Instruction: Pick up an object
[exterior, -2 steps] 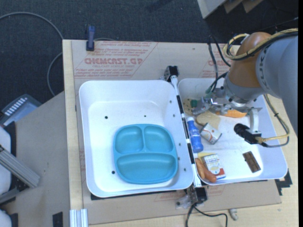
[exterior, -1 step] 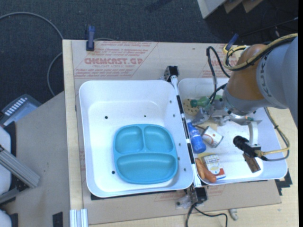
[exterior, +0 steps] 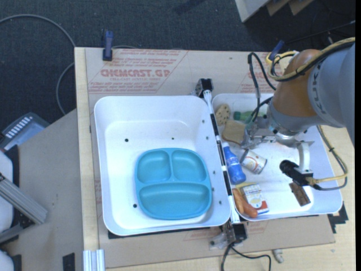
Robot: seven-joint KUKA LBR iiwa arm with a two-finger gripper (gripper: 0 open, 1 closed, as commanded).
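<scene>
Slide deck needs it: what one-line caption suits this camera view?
Robot gripper over the cluttered right white bin; a blue divided plastic plate lies in the left white bin.

Claw (exterior: pixel 252 144) over right bin (exterior: pixel 280 200), in its left half. Can (exterior: pixel 254 163) just in front of claw, in the bin. Tube (exterior: pixel 233 165) front-left of claw, beside the can, along the bin's left wall. Flat card piece (exterior: pixel 232 131) just left of claw. Biscuit (exterior: pixel 223 114) behind and left of claw, in the bin's far left corner; small item (exterior: pixel 243 116) next to it, behind claw, can't tell what. Packet (exterior: pixel 254 198) well in front of claw, near the front rim. Left bin (exterior: pixel 146 123) left of claw, side by side with right bin; divided plate (exterior: pixel 172 183) in it, toward its near side.
</scene>
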